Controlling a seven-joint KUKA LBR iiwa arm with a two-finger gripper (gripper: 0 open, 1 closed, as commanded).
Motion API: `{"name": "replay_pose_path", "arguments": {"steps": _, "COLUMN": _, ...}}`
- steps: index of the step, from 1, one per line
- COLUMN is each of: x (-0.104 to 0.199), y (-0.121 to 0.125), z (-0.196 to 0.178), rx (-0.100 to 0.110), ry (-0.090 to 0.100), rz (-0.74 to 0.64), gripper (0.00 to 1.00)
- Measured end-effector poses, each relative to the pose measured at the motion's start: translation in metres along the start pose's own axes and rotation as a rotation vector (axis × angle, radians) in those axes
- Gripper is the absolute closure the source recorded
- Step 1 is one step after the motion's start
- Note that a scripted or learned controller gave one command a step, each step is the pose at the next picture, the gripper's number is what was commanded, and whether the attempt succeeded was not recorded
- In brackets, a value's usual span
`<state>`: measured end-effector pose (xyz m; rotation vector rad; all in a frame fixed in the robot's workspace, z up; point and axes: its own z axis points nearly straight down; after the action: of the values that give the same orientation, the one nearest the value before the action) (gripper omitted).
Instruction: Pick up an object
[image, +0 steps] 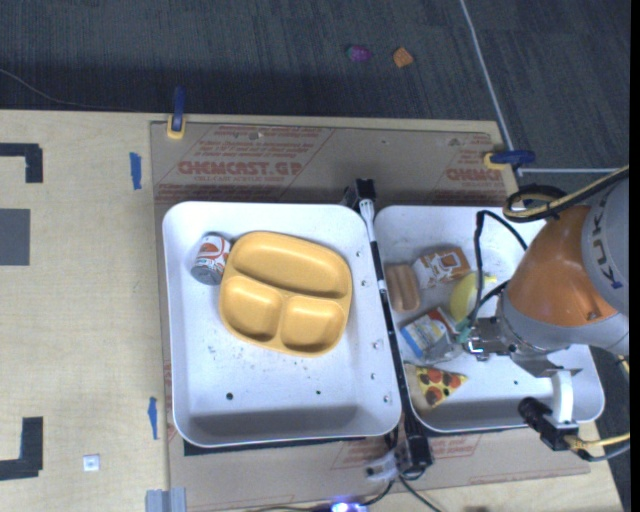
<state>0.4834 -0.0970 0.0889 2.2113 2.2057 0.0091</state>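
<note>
The right bin (580, 400) holds several small items: a tan hot-dog bun (403, 287), a white and orange snack pack (443, 266), a yellow lemon-like fruit (463, 294), a white, red and blue packet (428, 333) and a pizza slice toy (438, 382). My gripper (468, 340) is low in this bin, just right of the packet and below the yellow fruit. It looks to be touching the packet's right edge. The arm's orange band (555, 280) rises behind it.
The left bin (190, 400) carries a large yellow divided tray (285, 292) and a crushed orange and white can (209, 258) at its top-left corner. A black rail (378, 290) separates the bins. Cables (530, 203) loop near the arm.
</note>
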Motion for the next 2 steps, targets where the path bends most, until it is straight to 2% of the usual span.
{"name": "replay_pose_path", "arguments": {"steps": 2, "x": 0.0013, "y": 0.0, "z": 0.0001, "rx": -0.001, "ry": -0.002, "rz": 0.001, "gripper": 0.0}}
